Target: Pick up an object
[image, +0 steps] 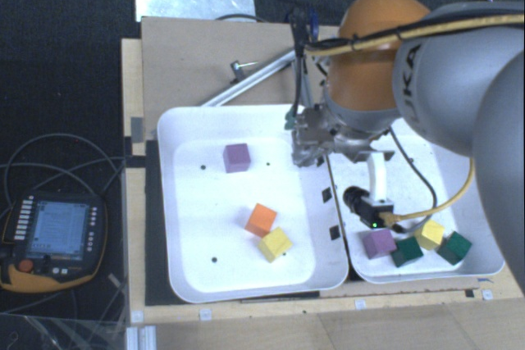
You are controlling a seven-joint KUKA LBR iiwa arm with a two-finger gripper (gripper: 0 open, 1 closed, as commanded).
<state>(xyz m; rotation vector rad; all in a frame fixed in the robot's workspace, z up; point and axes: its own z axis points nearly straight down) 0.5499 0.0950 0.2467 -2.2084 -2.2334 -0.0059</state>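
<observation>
Two shallow white bins are seen side by side on the table (135, 176), viewed from above at a slant. In the left bin (176, 201) three cubes are scattered: a purple cube (237, 157) toward the far side, and nearer the front an orange cube (261, 219) with a yellow cube (275, 244) just beside it, the two touching at a corner. In the right bin (476, 266) four cubes are clustered at the near edge: a second purple cube (379, 243), a dark green cube (406, 252) touching it, a second yellow cube (429, 234), and another dark green cube (455, 247) at the right of the group. The grey arm (467, 70) with its orange band (373, 53) is reached in from the right, and the hand (310, 145) is positioned over the divide between the bins, at the far part of it. Nothing is seen between its fingers; whether they are spread or pressed together cannot be told from this angle. A pendant controller (53, 240) with cable is noted left of the table.
</observation>
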